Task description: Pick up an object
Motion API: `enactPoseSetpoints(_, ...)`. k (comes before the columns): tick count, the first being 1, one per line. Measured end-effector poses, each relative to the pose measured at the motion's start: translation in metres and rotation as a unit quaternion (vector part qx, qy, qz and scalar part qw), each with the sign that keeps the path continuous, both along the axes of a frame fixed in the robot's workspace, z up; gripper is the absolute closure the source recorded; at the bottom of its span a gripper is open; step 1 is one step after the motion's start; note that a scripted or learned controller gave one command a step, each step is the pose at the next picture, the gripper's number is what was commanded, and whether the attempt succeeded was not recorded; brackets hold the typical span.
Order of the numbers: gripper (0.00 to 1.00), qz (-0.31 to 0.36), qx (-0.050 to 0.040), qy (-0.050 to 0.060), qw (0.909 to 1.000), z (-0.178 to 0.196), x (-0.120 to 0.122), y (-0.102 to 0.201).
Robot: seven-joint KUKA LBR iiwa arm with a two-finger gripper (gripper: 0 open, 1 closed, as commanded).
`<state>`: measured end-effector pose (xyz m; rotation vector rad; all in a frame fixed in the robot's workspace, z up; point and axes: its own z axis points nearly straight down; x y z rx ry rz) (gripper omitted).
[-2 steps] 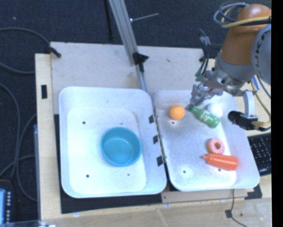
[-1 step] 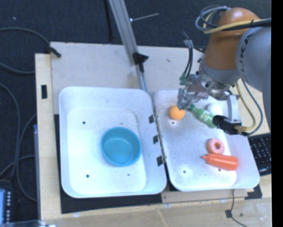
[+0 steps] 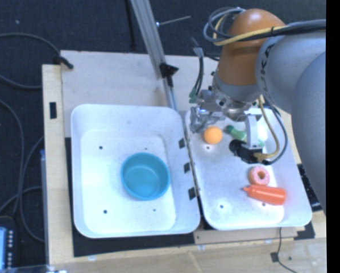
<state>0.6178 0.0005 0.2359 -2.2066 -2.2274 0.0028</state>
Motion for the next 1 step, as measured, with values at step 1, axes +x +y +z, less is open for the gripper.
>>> enactPoseSetpoints(1, 1.00, 0.000, -0.0002, -0.004, 1.0000, 0.0077, -0.0005, 0.0462)
